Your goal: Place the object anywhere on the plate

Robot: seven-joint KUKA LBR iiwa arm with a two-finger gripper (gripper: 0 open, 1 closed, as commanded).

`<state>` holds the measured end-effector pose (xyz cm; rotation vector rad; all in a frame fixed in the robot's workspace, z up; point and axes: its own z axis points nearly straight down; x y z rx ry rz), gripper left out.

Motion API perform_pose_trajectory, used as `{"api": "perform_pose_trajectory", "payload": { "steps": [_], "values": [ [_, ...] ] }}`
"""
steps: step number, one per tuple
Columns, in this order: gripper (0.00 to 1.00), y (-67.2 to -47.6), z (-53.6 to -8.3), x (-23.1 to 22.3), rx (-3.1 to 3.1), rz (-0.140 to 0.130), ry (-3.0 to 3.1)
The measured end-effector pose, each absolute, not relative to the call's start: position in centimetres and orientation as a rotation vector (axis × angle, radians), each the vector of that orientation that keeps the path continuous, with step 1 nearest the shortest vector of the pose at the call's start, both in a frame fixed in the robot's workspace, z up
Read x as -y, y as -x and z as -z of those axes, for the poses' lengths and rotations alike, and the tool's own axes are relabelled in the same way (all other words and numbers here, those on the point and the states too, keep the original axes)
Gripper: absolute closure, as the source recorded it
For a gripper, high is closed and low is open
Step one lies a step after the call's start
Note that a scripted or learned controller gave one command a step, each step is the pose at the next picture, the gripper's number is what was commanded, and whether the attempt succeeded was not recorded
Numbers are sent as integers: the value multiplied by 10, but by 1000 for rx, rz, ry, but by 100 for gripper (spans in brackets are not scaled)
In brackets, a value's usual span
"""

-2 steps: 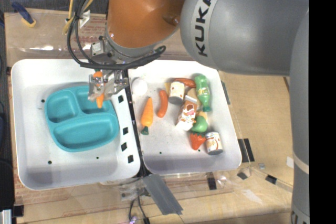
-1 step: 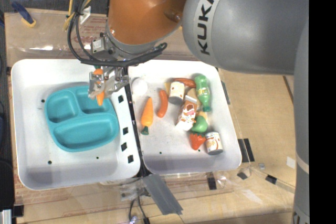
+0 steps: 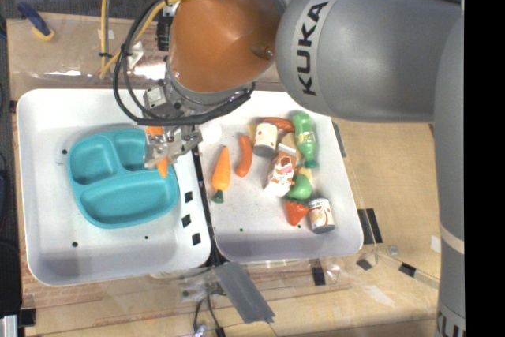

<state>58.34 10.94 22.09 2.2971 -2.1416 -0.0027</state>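
Over plate (image 3: 110,185), gripper (image 3: 168,150) pinches orange object (image 3: 162,167).

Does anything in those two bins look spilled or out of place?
Nothing looks spilled. The toy foods lie jumbled in the right bin, some tipped on their sides. The gripper hangs over the teal plate with something orange at its tip.

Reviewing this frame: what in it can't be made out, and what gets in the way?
- Gripper: a small orange piece shows at its tip over the teal plate's right edge; too small to tell what it is or whether it is gripped.
- Left bin: the arm's orange band hides its upper right corner.
- Right bin: the toys' labels are too small to read; the arm covers its top edge.
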Motion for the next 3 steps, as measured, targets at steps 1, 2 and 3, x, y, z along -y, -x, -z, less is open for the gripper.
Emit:
{"api": "perform_pose_trajectory", "payload": {
  "steps": [1,2,3],
  "values": [
    [100,-557,-156,-221,2026,11,-2398],
    [100,-527,-204,-157,2130,-1,-2311],
    [0,-526,-203,-158,2128,1,-2312]
  ]
}}
